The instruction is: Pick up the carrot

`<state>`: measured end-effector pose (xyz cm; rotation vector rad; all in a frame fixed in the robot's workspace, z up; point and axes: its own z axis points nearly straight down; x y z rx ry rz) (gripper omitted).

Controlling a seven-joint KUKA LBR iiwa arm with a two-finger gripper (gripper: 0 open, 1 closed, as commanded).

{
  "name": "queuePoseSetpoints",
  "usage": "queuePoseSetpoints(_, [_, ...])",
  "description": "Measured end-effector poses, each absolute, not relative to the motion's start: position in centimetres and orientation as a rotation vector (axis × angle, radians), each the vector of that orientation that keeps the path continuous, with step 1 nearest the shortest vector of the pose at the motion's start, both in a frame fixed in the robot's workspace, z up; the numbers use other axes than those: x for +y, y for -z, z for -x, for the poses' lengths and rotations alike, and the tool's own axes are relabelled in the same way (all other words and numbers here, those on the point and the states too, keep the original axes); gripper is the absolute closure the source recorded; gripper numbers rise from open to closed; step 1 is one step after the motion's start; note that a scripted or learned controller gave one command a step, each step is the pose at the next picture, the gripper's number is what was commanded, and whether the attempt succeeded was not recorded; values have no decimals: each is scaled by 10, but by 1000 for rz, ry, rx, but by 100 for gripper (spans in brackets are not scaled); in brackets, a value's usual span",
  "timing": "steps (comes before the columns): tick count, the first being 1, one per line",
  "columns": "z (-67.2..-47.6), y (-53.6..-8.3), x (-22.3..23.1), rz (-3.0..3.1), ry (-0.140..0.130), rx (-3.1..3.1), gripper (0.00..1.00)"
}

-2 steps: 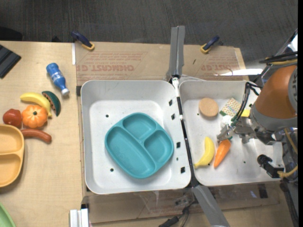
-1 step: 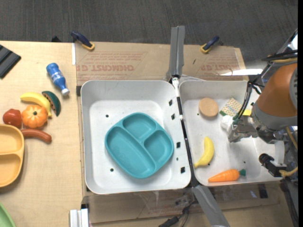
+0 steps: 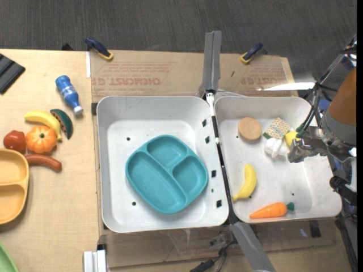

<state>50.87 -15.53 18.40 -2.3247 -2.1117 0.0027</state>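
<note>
An orange carrot (image 3: 270,210) with a green tip lies near the front edge of the right bin (image 3: 317,205). My gripper (image 3: 296,149) hangs over the right side of that bin, well behind and to the right of the carrot, close to a small yellow piece (image 3: 291,137) and a white piece (image 3: 274,147). The carrot lies apart from the gripper, untouched.
In the right bin also lie a yellow banana (image 3: 247,182), a tan round disc (image 3: 249,128) and a patterned square piece (image 3: 276,128). The left bin (image 3: 113,152) holds a teal divided plate (image 3: 166,174). Toy fruit, a blue bottle (image 3: 68,94) and an orange dish (image 3: 12,186) sit on the bench at left.
</note>
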Motion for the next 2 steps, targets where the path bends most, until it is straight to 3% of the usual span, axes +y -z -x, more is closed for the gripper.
queuePoseSetpoints(1, [-478, -272, -105, 2535, -5, -1854, 100])
queuePoseSetpoints(2, [-486, -230, -24, 2223, -7, -2215, 100])
